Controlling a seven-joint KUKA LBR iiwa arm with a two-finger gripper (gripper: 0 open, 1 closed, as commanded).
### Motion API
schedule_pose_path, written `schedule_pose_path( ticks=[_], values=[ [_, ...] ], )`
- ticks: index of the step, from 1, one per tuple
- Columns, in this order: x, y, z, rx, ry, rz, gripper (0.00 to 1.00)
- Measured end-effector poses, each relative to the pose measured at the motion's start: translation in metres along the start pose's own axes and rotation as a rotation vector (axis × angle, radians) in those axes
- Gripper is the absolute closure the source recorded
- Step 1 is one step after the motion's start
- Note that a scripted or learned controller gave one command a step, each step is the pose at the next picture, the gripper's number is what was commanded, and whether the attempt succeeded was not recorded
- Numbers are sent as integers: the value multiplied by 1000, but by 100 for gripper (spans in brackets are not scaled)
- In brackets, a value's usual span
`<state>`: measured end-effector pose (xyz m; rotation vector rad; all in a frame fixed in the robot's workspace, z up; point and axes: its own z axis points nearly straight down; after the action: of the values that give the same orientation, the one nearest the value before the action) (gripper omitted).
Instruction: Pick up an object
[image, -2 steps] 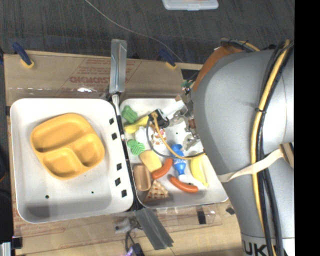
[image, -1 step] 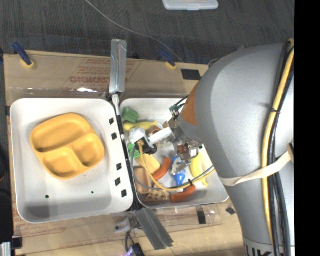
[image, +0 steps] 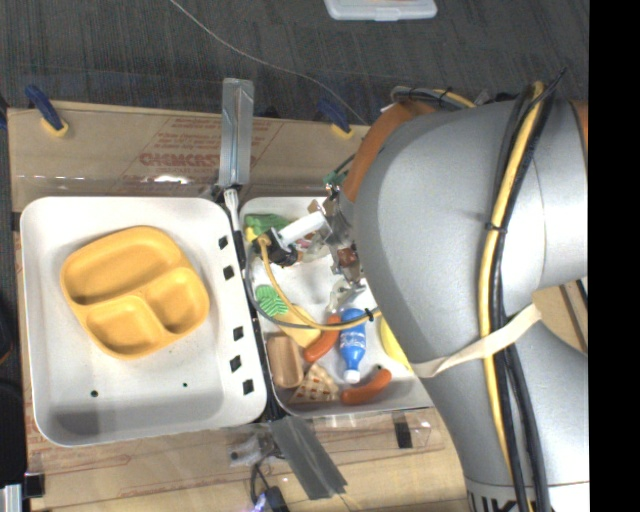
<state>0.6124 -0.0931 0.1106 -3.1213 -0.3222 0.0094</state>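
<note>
A blue-and-white plastic bottle (image: 351, 347) lay among toys at lower centre of the frame, in the right white bin (image: 262, 214). The grey arm's gripper (image: 345, 268) hung just above; its grip could not be judged. A clean pick probably required descending squarely over one item.

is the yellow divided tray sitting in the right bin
No, the yellow divided tray lies by itself in the left bin, while the right bin holds the small cluttered items.
</note>
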Motion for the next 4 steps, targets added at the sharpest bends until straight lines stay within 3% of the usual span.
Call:
schedule_pose_path(
  ticks=[1,2,3,4],
  values=[
    [-116,-10,20,-1,1,-1,0],
    [-60,-27,-82,-2,8,-21,0],
    [-110,-25,20,0,2,-16,0],
    [-121,-6,21,1,1,-4,0]
  ],
)
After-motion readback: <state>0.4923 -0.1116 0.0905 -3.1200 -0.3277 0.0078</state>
